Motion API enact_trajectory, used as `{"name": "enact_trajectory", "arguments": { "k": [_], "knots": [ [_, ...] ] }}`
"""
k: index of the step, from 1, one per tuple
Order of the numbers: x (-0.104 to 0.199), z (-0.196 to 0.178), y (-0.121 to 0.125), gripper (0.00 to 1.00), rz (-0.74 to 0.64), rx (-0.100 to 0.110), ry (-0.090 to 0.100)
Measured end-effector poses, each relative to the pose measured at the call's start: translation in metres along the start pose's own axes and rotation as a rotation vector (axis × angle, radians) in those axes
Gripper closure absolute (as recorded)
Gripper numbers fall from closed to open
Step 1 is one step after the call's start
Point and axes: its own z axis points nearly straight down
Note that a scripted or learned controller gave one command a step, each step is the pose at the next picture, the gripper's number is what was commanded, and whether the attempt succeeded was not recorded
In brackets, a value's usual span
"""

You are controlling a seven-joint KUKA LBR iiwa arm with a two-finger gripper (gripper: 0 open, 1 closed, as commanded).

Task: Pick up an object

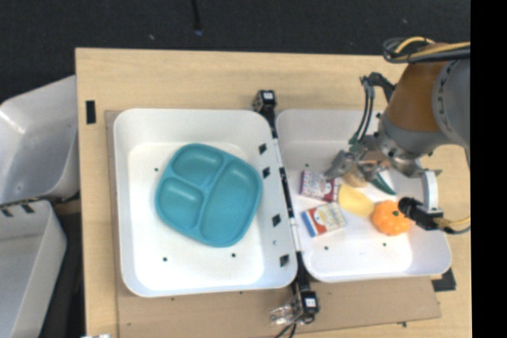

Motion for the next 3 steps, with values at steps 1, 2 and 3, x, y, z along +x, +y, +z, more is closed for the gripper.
{"name": "enact_trajectory", "arguments": {
  "k": [1,2,3],
  "knots": [
    [-0.003,0.014,0.004,0.0,0.002,-0.013,-0.003],
    [-0.004,0.0,0.006,1.0,0.005,-0.023,-0.005],
    [0.003,-0.048,0.01,1.0,-0.004,-0.008,0.0]
  ]
}}
